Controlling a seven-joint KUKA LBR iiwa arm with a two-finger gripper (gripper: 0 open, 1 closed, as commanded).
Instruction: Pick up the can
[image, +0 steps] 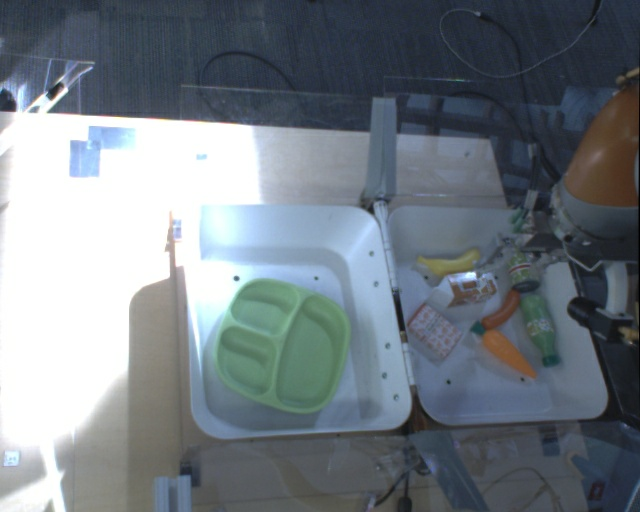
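Orange and grey, the arm's upper wrist (603, 165) rises closest to the lens at the right edge, hanging over the far right corner of the right bin (570, 400). Below it the gripper (522, 246) shows as a tangle of thin metal parts and cables above the far part of that bin. Whether it is spread or pressed together cannot be told, and nothing is visibly caught in it.

Just under the gripper sits a small round greenish-grey object (523, 273), too blurred to name. To its left lies the can (472, 289), on its side with a brown and white label, near the middle of the right bin and apart from the gripper. A yellow banana (447, 264) lies just beyond the can, towards the far wall. A red pepper-like piece (500, 310) lies slantwise beside the can on its right, and an orange carrot (508, 353) lies nearer the front, close to it. A green bottle (538, 329) lies along the right side, next to the carrot. A flat packet with a red speckled pattern (434, 332) lies towards the left wall of this bin.

Across the divider, the left bin (290, 235) holds a green divided plate (284, 345), well apart from the arm. Both bins rest on a pale wooden bench (120, 330), brightly lit on its left side.
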